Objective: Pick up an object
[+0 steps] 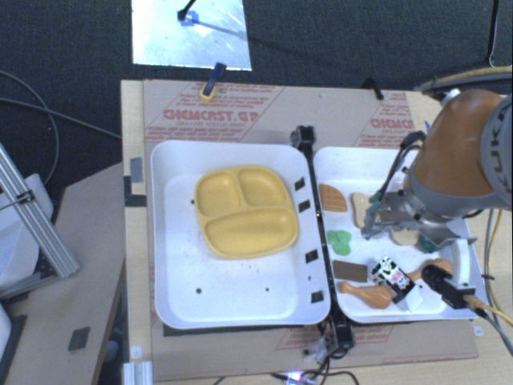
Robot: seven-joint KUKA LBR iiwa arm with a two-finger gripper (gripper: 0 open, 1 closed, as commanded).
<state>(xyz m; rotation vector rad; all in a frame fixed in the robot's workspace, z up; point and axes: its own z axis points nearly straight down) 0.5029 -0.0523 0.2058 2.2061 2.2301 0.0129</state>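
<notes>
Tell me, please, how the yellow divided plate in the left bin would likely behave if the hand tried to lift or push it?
The yellow plate looks like moulded plastic, so it is probably stiff and light for its size. It lies flat and wide on the left bin's floor, so a push would likely slide it, not tip or roll it. Its low rounded rim and smooth surface may give two fingers little to grip.

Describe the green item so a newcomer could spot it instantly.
Start at the right bin, the one that the arm reaches into. Along its left wall, find the small green piece, below an orange-brown slice and above a dark brown block. Nothing else there is green.
</notes>
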